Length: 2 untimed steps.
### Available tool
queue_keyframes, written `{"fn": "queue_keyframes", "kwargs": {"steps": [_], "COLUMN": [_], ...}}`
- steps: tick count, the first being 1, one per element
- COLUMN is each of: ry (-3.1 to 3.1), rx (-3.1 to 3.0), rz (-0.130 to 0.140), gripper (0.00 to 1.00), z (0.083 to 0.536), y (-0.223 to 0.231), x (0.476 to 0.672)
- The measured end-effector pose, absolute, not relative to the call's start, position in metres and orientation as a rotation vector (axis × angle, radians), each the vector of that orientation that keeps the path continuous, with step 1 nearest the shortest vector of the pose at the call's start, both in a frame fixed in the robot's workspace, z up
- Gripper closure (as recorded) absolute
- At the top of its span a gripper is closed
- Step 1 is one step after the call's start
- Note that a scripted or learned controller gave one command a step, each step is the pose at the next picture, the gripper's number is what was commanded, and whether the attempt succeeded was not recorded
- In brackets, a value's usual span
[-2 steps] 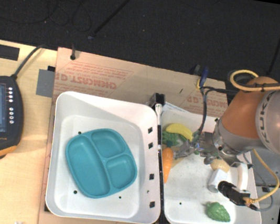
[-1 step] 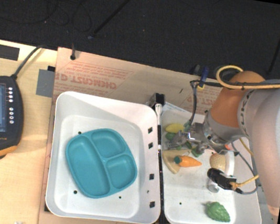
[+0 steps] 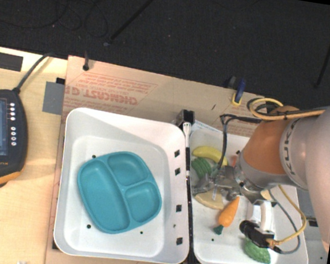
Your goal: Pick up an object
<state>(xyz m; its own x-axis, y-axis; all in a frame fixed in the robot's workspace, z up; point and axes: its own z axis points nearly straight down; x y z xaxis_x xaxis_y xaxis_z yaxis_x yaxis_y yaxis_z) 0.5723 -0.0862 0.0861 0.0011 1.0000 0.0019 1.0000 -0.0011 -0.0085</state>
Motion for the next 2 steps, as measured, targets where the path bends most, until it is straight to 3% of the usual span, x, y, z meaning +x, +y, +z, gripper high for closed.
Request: {"fn": "queue_keyframes", "kwargs": {"steps": [1,2], "ry": [-2.217,-2.233], "rx": [-2.217,-2.219], "rz": [0.006,-0.012], "gripper": [1.0,1.0], "z": [0.096,0.194], "y": [-0.087,-0.035], "x": [0.574,0.619]}}
